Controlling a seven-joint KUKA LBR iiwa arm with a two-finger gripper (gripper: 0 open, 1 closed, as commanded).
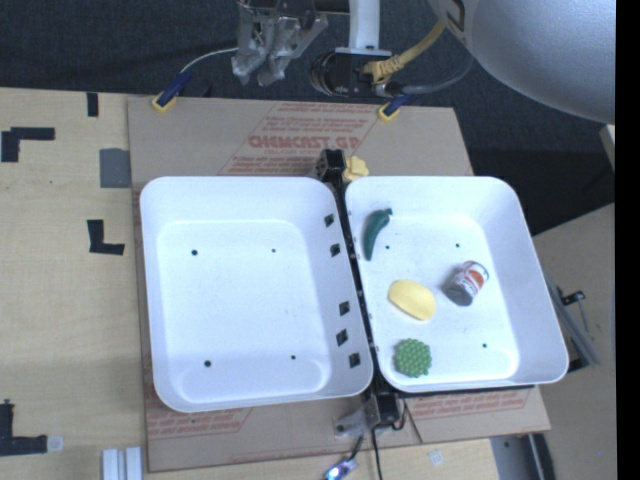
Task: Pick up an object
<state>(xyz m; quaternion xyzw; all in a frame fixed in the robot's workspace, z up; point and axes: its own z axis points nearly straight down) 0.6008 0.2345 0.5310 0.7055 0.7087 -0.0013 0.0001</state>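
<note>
Your gripper hangs beyond the bins' far edge, over dark floor, with nothing between its fingers; you cannot tell their spacing, as they blur together. Well below and to its right, the right bin holds a curved green pepper, a small can, a smooth yellow lemon and a knobbly green broccoli. The left bin lies directly below the gripper.

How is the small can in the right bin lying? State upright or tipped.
Tipped. The can lies on its side on the right bin floor, its round end facing the camera.
</note>
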